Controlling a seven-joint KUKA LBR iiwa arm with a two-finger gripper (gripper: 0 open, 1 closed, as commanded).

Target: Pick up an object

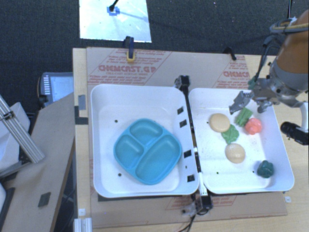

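Cardboard printed with red lettering (140, 67) covers the bench under both shallow white bins, and dark carpet lies beyond it, with a pale square sheet (115, 13) on the floor at the top and a grey device with a lit screen (57, 87) at the left. My arm is cut off by the right edge, so just the orange band and grey wrist show. My gripper (248, 102) hangs over the far side of the right white bin (280, 183), fingers spread apart with nothing between them; whether a fingertip touches the green piece below I cannot tell. The left white bin (104, 98) holds a blue plastic divided plate (147, 151). In the right bin lie a tan round toy bun (219, 123), a green leafy toy piece (231, 133), a green block-like toy (244, 115) just under my fingers, a pink round toy (253, 125) beside it, a pale beige round toy (235, 153) nearer the front, and a dark teal lumpy toy (265, 168) in the front right corner.
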